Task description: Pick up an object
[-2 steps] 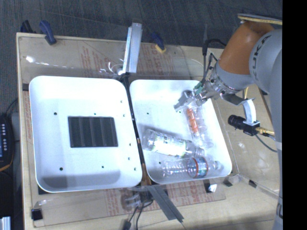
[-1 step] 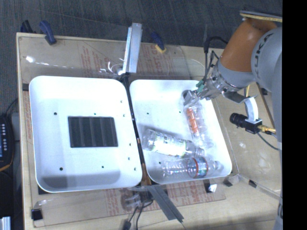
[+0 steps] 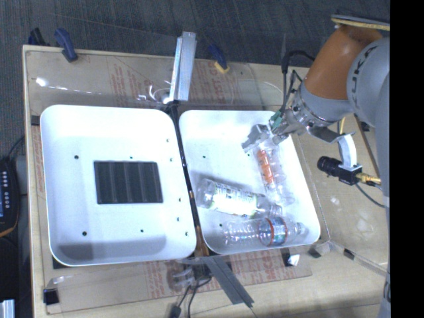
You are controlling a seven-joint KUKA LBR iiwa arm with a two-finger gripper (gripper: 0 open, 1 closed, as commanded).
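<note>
Three clear plastic bottles lie in the right bin. One with an orange label lies along the right side, one with a pale label lies across the middle, and one with a blue band rests against the front wall. My gripper hangs low over the back right part of this bin, at the upper end of the orange-labelled bottle. Whether it touches that bottle I cannot tell. A dark ribbed rectangular block lies flat in the middle of the left bin.
A metal bar stands behind the seam between the bins, with blue clamps along the bench's back edge. The arm's orange band and a black cable fitting overhang the right bin's right rim.
</note>
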